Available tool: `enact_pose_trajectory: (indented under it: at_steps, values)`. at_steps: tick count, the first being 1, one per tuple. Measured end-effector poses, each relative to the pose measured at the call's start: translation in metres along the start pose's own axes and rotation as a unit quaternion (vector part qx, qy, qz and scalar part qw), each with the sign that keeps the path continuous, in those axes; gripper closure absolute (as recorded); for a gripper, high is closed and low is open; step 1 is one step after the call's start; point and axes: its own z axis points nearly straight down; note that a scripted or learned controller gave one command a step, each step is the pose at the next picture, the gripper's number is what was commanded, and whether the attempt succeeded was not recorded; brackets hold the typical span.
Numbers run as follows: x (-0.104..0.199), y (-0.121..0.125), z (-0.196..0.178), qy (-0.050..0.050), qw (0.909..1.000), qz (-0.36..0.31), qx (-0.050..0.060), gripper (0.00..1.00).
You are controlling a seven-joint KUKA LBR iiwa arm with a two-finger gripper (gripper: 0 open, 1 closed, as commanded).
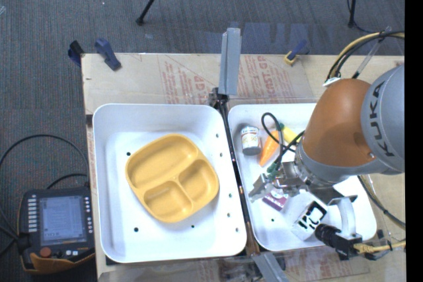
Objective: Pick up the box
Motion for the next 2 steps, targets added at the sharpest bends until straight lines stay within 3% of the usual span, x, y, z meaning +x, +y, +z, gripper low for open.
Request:
enact_pose_trajectory:
  at_steps: [1, 2]
  values:
    - [0.021, 0.001, -0.057, -0.001, 0.9995, -0.031, -0.001, 0.00]
    - [-0.037, -0.001, 0.000, 0.000, 0.9981, 0.061, 0.000, 0.00]
